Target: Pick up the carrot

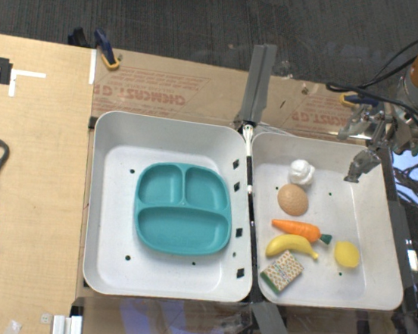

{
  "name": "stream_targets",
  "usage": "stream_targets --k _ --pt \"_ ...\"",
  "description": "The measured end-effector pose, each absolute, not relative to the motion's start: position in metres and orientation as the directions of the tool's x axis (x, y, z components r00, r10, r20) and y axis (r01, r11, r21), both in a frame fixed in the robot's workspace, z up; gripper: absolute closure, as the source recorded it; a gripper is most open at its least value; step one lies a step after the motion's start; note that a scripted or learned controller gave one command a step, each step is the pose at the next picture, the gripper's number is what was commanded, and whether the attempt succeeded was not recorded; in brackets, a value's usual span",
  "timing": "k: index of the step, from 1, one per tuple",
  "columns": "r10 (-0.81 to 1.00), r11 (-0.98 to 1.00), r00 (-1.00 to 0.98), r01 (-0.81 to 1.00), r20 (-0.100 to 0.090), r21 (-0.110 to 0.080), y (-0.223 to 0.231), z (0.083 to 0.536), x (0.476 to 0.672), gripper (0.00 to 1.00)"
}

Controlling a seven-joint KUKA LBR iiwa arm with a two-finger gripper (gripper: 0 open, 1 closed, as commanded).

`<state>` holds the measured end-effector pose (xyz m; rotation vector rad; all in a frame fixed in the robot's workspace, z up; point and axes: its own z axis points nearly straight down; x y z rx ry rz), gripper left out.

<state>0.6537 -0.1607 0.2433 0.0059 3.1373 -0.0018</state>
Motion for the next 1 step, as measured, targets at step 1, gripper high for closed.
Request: stream_targets --k 1 --pt "0.028 1.0 -1.0 0.028 -0.003 -0.001 -0.1516 0.0957 0.5857 0.0"
